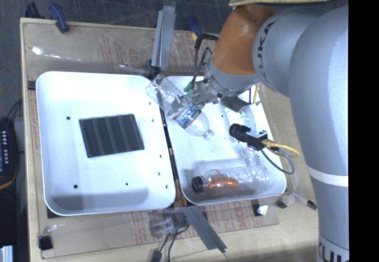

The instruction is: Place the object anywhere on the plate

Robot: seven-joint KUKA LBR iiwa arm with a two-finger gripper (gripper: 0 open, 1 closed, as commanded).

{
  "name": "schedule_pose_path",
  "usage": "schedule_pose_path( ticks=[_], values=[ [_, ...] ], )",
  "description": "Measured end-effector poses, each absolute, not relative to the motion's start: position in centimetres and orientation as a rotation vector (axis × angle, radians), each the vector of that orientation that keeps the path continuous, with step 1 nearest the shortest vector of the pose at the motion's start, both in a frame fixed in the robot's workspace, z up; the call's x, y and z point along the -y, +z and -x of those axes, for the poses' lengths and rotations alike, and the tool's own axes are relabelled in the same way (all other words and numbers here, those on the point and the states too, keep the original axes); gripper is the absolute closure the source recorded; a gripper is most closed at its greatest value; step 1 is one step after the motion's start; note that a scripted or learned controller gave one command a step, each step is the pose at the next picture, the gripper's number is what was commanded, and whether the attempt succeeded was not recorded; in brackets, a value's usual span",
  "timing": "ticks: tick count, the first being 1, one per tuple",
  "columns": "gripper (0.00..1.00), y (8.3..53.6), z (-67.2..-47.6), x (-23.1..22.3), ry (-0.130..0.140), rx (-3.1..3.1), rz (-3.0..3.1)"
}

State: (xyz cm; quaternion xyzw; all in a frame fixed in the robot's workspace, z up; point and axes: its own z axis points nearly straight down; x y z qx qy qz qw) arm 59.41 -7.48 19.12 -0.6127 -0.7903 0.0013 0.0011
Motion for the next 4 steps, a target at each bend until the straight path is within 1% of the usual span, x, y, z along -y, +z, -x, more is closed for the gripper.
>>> schedule_pose_path(
  ticks=[1,2,3,4],
  values=[
    [1.0,19.1,-55.8,0.6,0.004,2.598,1.76],
    [1.0,24.8,-62.7,-2.5,0.001,2.914,1.176],
    [1.0,14.6,-59.8,-11.9,0.003,3.087,0.569],
    [1.0,11.4,-63.5,-10.3,-0.008,3.127,0.389]
  ],
)
